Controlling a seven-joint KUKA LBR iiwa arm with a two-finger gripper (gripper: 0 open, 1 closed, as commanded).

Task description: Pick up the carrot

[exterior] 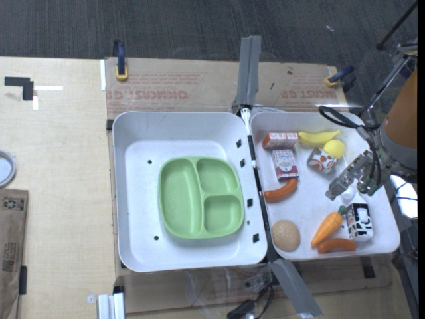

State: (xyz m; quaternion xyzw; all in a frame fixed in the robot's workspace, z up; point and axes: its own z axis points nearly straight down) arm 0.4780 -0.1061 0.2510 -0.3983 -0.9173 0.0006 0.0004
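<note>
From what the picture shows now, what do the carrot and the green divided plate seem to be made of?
The carrot looks like a moulded plastic toy: even orange colour, smooth skin and a small stiff green top. The green divided plate also seems plastic, with a matte pale finish, rounded rims and three moulded compartments. Neither shows gloss enough to suggest ceramic, though the view is too coarse to be sure.

Tool (346, 181) above right bin (385, 248), near carrot (326, 227).

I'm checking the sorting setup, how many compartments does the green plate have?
3. The green plate in the left bin has one long compartment on its left side, and two smaller ones on its right, one behind the other. None look hidden.
</note>
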